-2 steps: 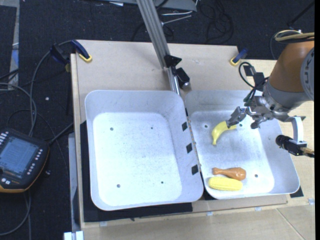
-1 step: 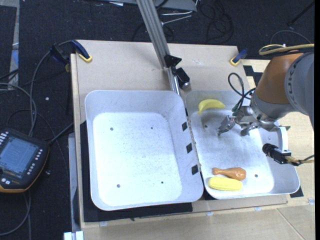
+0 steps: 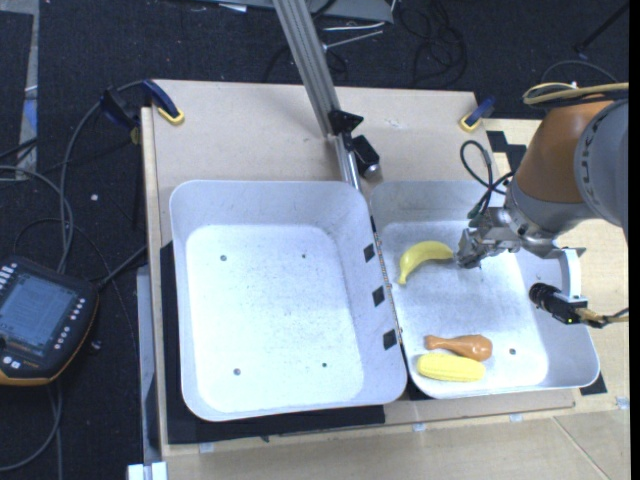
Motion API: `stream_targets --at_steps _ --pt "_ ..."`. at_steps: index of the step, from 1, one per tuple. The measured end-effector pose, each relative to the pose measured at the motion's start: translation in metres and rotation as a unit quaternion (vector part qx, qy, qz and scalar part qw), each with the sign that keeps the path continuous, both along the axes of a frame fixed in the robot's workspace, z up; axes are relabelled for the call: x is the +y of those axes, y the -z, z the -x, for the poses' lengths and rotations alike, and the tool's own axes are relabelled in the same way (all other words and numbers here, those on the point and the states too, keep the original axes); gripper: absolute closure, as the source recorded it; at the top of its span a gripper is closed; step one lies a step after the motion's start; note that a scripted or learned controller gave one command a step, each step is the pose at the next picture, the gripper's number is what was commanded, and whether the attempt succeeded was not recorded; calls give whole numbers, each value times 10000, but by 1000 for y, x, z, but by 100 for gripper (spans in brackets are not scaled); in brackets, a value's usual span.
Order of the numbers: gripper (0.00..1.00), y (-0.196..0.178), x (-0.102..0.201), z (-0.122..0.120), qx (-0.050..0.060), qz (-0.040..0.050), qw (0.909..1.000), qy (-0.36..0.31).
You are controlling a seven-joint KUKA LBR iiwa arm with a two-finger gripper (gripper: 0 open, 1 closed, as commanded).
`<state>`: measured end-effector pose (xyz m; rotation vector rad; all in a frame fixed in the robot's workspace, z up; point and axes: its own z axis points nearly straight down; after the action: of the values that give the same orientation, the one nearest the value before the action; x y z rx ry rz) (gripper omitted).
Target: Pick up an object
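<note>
Plywood bench (image 3: 300,118), pale tan, carries two shallow white bins side by side. Left bin (image 3: 200,268) lies well to the left of the gripper, beyond the shared divide. Right bin (image 3: 525,313) sits directly under the gripper; its floor is speckled.

Grey arm (image 3: 600,168) with an orange band (image 3: 555,153) enters from the right and bends down into the right bin. Gripper (image 3: 470,253) is low over the bin floor, near the bin's upper middle. Whether its fingers are spread or closed: cannot tell, the tips are dark and bunched against the wrist body. Nothing visible between them.

Banana (image 3: 424,258), yellow, curved, lies just left of the gripper, close to the tip; touching or a hair apart cannot be told. It rests on the bin floor near the divide.

Corn cob (image 3: 451,368), yellow, lies well below the gripper toward the near rim. Chicken drumstick (image 3: 462,345), orange-brown, lies just above the corn cob and touching it, also well below the gripper.

Handheld control pendant (image 3: 35,318) rests on the dark floor, far left of the gripper, off the bench.
</note>
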<state>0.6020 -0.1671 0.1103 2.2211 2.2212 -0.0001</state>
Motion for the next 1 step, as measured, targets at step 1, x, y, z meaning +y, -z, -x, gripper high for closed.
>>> stream_targets --at_steps 1 --pt "100 -62 4 -1 -26 3 10000 -3"
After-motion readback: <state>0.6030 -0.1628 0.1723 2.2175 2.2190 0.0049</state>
